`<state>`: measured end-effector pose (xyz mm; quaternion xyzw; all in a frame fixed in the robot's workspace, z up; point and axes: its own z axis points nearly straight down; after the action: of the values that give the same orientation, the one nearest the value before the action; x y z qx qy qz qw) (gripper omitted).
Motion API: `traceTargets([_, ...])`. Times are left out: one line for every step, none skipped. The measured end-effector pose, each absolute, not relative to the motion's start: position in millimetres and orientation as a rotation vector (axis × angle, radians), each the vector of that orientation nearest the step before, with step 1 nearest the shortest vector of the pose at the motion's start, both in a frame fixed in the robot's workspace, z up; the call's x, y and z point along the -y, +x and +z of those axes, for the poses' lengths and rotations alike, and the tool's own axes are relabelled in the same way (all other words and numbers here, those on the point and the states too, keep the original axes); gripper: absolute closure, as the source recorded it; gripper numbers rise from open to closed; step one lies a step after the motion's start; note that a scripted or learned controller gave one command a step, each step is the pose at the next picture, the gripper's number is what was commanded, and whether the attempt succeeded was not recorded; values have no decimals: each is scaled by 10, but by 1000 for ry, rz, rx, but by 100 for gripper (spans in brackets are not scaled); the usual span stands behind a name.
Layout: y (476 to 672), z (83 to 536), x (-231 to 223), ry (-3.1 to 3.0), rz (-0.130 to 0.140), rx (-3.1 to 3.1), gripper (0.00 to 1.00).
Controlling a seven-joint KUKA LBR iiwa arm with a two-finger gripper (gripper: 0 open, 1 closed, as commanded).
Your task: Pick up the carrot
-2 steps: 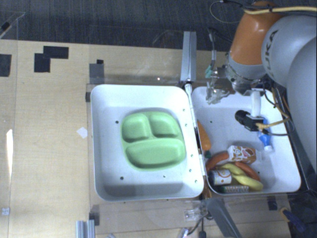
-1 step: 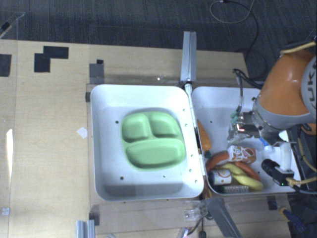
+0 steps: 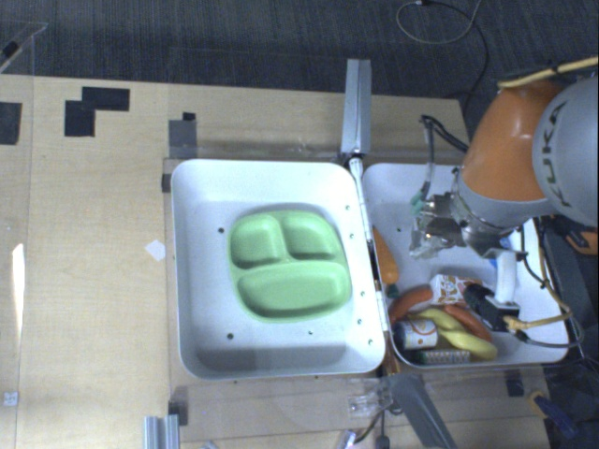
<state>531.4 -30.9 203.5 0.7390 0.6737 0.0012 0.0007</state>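
Note:
The carrot (image 3: 382,260), a short orange piece, lies against the left wall of the right bin (image 3: 393,187), its length running along the wall. My gripper (image 3: 432,230) hangs over the middle of that bin, a little to the right of the carrot and slightly farther back, apart from it. Nothing shows in its grasp. The grey and orange arm reaches in from the right and hides the bin's far right part.
At the front of the right bin lie a red sausage (image 3: 413,299), a banana (image 3: 460,337), a small can (image 3: 416,336) and a printed packet (image 3: 448,288), crowded just in front of the carrot. The left bin (image 3: 201,251) holds a green divided plate (image 3: 285,262).

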Motion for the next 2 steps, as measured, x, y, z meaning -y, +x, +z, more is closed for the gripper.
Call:
traceTargets([5564, 1848, 754, 2481, 4, -1923, 100])
traceTargets([5292, 3371, 1448, 2505, 7, -1886, 100])
